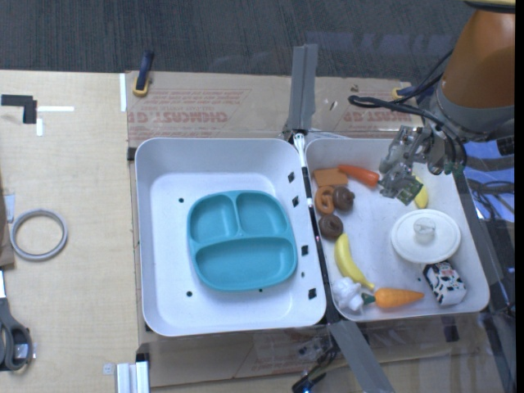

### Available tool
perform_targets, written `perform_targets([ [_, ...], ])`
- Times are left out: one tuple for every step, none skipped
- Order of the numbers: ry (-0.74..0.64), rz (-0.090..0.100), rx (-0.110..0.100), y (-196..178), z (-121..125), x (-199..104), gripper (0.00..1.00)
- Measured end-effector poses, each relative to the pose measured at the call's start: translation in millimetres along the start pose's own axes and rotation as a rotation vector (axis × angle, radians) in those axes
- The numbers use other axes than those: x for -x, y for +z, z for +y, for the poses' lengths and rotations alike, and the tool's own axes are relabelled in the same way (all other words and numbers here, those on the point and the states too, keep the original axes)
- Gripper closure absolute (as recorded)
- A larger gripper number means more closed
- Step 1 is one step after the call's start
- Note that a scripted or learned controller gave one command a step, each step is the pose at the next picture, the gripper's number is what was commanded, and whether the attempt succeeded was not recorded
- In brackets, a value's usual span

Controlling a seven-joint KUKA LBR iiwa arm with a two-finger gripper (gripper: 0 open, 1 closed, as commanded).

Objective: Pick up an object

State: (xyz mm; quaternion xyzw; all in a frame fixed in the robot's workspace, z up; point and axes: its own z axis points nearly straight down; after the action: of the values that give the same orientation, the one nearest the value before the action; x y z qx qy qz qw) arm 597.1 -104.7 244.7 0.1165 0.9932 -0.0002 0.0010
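Observation:
My gripper (400,178) hangs over the back right part of the right bin (468,219), and nothing shows clearly between its fingertips. A small yellow item (421,196) lies just beside and below it. A red-orange pepper (360,173) and an orange block (330,177) lie to its left. Nearby sit a pretzel (325,198), a brown donut (344,198) and a dark donut (331,225). Toward the front are a banana (350,260), a white round lid (425,234), a carrot (399,297), a white lumpy piece (347,295) and a cow-patterned item (444,282).
The left bin (155,219) holds a blue divided plate (242,240). A grey bar (303,88) runs back from where the bins meet. On the bench at the left lie a tape roll (38,234) and scissors (12,346). Cables (385,101) trail near the wrist.

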Motion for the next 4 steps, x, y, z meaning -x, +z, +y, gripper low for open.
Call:
perform_targets([
  [-0.043, -0.004, 0.000, 120, 18, 50, 1.00],
  [0.083, -0.006, 0.001, 150, 6, -21, 1.00],
  [0.119, 0.002, 0.000, 153, -31, -87, 1.00],
  [-0.151, -0.001, 0.000, 153, -88, -61, 1.00],
])
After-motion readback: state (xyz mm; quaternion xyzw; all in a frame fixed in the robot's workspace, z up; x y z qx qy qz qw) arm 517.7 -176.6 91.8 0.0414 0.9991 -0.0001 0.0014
